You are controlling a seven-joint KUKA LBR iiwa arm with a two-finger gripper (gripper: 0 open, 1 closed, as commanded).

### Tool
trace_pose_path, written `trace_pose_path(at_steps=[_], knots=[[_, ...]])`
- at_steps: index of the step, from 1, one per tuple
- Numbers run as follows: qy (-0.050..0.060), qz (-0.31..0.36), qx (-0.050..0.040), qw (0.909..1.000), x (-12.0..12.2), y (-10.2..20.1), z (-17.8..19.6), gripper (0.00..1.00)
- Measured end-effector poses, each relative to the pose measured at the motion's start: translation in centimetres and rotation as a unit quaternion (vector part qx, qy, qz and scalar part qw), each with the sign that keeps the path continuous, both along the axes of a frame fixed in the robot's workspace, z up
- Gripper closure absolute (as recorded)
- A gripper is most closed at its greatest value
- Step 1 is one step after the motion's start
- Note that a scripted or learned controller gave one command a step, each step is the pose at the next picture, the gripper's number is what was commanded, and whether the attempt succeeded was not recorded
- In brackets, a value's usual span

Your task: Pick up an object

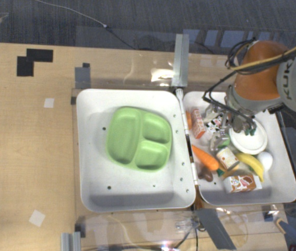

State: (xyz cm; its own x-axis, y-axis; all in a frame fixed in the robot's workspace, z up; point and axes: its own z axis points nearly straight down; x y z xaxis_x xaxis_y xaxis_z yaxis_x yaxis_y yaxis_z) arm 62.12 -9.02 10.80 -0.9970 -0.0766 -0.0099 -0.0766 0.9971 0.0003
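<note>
Gripper (226, 131) tips lost amid right-bin (288, 190) clutter

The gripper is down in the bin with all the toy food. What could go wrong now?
The gripper hangs low over a crowded right bin. The carrot, banana, small bottle and white plate lie packed together, so it may knock one aside or pinch two at once. It might also close on nothing and come up without an object. The round white egg could roll if bumped.

One fixed camera above the table

It looks down at a slant on both bins (85, 156), from moderately near.
</note>
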Motion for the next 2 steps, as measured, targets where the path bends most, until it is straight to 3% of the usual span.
trace_pose_path(at_steps=[1, 2], knots=[[-0.005, -0.066, -0.0009, 0.9978, -4.1, 0.4, -1.7, 0.0], [-0.015, -0.063, -0.0008, 0.9979, -3.5, 0.5, -0.1, 1.0]])
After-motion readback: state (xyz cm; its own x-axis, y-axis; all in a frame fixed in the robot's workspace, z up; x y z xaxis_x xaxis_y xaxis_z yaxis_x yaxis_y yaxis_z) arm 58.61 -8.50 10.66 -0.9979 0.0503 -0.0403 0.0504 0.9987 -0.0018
